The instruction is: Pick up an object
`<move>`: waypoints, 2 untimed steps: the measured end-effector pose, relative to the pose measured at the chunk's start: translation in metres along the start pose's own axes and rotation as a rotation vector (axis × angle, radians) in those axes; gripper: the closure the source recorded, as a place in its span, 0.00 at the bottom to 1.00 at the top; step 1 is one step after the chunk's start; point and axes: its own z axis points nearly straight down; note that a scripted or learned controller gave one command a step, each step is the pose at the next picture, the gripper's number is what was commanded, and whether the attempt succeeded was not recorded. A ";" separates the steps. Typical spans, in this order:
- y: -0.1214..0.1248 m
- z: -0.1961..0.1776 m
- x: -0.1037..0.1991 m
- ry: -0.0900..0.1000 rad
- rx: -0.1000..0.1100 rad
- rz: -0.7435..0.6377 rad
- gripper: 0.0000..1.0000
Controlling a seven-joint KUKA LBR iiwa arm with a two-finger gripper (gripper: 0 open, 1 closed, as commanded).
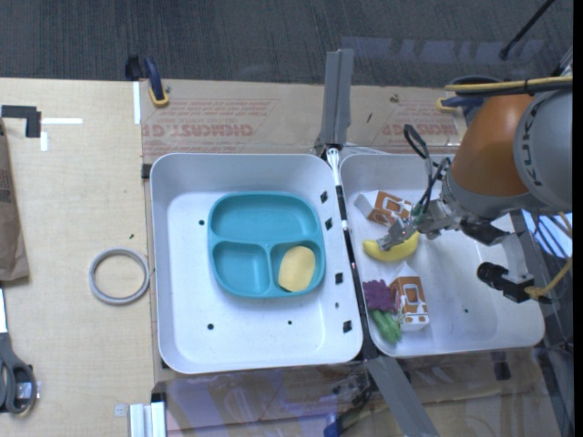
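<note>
The grey arm with its orange band reaches in from the right of the frame, and its two-finger gripper [399, 237] sits low in the right white bin [474, 321], directly over the yellow banana [392, 248]; the jaws appear to touch the banana's upper side, though whether they are spread or pressed together I cannot tell (the fingers are small and dark against the fruit). Just above the banana, toward the bin's upper left, lies an orange-and-white printed packet [390, 208]; lower in the same bin rest a purple bunch of toy grapes [377, 294], a second orange-and-white carton [410, 302] and a green piece [386, 328] beside it. The left white bin [182, 326] holds a turquoise divided plastic plate [255, 230] with a pale yellow rounded object [297, 269] in its lower right compartment; a grey ring [119, 275] lies on the wooden counter [73, 208] at the left.
</note>
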 end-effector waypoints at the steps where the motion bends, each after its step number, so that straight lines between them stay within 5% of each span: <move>1: 0.001 -0.010 -0.001 0.001 -0.002 0.004 1.00; 2: 0.001 -0.010 -0.001 0.001 -0.001 0.003 0.00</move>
